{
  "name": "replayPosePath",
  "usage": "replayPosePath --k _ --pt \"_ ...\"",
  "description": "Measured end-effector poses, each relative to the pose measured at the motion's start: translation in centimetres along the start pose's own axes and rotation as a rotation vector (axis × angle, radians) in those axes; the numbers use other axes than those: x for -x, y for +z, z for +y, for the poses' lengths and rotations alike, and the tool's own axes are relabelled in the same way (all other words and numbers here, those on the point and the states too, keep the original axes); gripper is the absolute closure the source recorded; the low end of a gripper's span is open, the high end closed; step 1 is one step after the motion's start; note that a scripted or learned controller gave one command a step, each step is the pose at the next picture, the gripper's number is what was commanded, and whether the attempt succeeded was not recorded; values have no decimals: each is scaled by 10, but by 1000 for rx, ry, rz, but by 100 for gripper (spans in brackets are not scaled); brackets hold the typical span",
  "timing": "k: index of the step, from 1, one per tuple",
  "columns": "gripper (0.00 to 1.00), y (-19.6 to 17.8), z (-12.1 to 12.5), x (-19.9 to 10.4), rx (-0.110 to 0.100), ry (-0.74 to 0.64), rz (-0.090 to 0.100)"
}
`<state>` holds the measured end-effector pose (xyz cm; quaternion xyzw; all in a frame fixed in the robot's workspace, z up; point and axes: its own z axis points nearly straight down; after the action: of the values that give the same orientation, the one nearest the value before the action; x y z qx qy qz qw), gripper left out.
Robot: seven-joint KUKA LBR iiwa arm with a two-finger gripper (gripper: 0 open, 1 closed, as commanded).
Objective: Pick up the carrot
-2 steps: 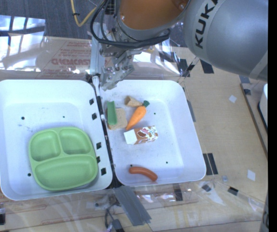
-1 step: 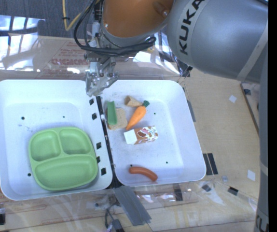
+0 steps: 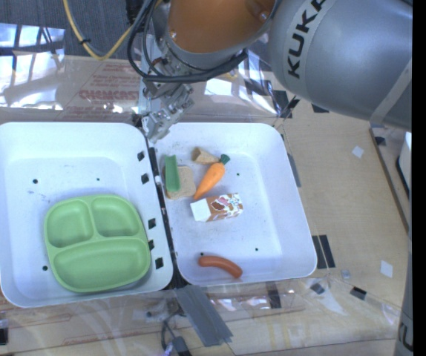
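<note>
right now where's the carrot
The carrot lies in the right bin, upper middle, tilted, between the sandwich on its left and the small carton just below it.

The carrot (image 3: 211, 178) is bright orange with a dark green tip. Beside it, a slice of bread (image 3: 182, 183) is tan and carries a green strip (image 3: 171, 173), and a small chunk (image 3: 205, 156) above is tan-brown. The little carton (image 3: 217, 207) is reddish brown with a white face and a printed pattern. The sausage (image 3: 220, 265) is red-orange. Both bins (image 3: 272, 228) are white with small dark dots, and black clips mark their shared edge. The divided plate (image 3: 96, 242) is pale green. The arm (image 3: 332, 43) is grey with black lettering and an orange band (image 3: 220, 10). A yellow cable (image 3: 98, 47) loops behind.
</note>
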<state>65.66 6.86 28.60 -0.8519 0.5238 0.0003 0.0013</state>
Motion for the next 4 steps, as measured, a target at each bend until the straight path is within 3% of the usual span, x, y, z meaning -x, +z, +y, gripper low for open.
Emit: replayPosePath --k 1,2,3,4 --pt "100 -23 -36 73 -1 154 -1" --pt "100 -3 -15 98 6 -383 -2" --pt "100 35 -53 108 3 -903 -4" --pt "100 2 9 175 1 -909 0"
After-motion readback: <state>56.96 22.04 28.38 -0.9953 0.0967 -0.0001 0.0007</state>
